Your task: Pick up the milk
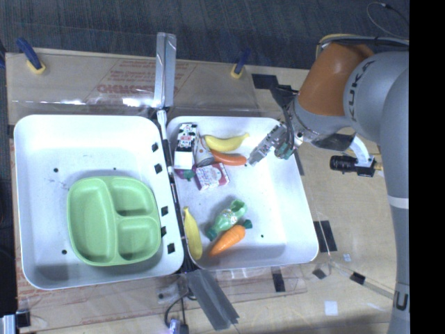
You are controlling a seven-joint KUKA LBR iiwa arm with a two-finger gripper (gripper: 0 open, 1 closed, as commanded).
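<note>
In the right bin, toward its far left corner, the milk lies against the wall that divides the 2 bins: a small white carton with a dark printed top, long axis running away from the camera. Crowded around it: a pink packet just beside its near end, a red-orange sausage-like piece, a yellow banana beyond that. Nearer the camera sit a green bundle, a carrot and a second banana. The left bin carries a green divided plate. The hand hangs over the right bin's far right part, tilted, apart from the milk, with nothing visibly in it; how far it is parted cannot be told from this angle. Judged step: approach, grasp not yet made. Next move calls for travel left across the banana and sausage piece, then a descent lined up across the carton's narrow width, keeping off the divider wall and the pink packet.
</note>
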